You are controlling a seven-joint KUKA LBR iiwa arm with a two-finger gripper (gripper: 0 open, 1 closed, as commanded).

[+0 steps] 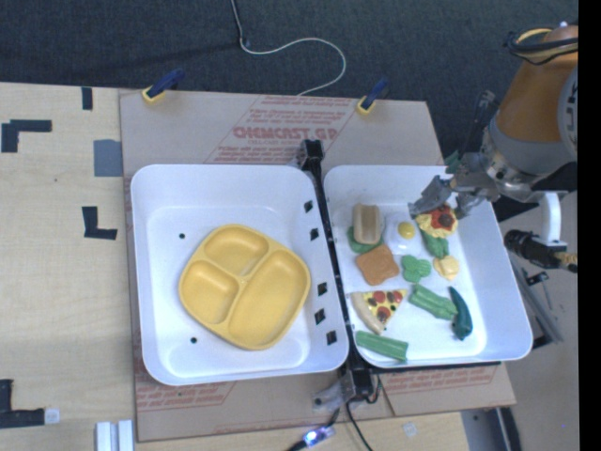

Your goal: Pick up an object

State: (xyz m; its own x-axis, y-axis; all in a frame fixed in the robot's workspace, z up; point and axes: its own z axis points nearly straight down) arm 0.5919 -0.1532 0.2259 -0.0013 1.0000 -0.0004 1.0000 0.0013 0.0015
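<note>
Gripper (434,200) over the right bin (498,280), fingers' state unclear.
Toy food crowds beneath it: a pizza slice (378,306), toast (377,265), green pieces. Left bin (155,252) holds a yellow divided plate (244,285).

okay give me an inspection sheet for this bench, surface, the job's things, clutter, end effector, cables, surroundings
Surface: cardboard sheet on a wooden bench, bearing two white bins side by side.
Job's things: right bin holds toy food, including a pizza slice, a brown toast piece, a hot dog and green vegetables.
Clutter: left bin holds a yellow divided plate.
End effector: end effector over the right bin's far right corner, above a small red and yellow piece; finger state unclear.
Cables: white cable looping on the dark floor.
Surroundings: yellow-and-blue clamps at the cardboard's far edge.
</note>
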